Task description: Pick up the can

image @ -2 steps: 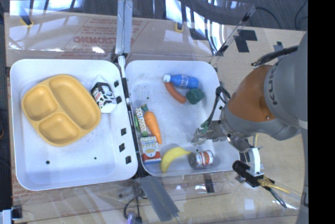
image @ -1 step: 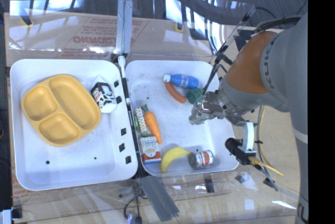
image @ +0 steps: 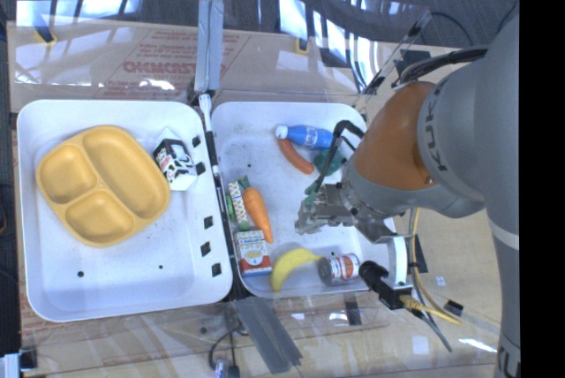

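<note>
One can (image: 339, 268) lies near the right bin's (image: 265, 116) front edge, beside a banana (image: 292, 265); gripper (image: 316, 213) above, jaw state indiscernible.

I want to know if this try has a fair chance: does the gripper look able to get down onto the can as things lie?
Probably yes. The can lies on its side near the right bin's front wall, open from above, and the gripper hangs just behind it. The banana lies close on one side and may crowd a finger.

Yellow tray (image: 101, 184); carrot (image: 258, 213) orange (can (image: 339, 268) perhaps red-banded).
</note>
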{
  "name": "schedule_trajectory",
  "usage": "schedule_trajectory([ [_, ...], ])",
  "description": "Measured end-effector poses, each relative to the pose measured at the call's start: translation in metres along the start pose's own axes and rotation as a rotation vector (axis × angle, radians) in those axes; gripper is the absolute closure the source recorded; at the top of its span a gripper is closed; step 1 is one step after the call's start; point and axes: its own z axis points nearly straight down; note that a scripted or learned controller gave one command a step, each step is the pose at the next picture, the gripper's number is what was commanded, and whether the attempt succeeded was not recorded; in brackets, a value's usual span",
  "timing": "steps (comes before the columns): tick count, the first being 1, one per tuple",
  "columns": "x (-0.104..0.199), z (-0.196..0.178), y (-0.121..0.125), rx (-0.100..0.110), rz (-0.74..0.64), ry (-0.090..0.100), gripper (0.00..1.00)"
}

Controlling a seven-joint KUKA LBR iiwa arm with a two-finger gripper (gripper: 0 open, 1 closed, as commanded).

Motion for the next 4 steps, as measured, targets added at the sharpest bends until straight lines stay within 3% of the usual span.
schedule_trajectory([
  [1, 0.0, 0.0, 0.0, 0.0, 0.0, 0.0, 0.0],
  [2, -0.052, 0.071, 0.025, 0.0, 0.022, 0.001, 0.0],
  [3, -0.088, 0.075, 0.007, -0.004, -0.014, 0.002, 0.0],
  [4, -0.088, 0.075, 0.007, -0.004, -0.015, 0.002, 0.0],
])
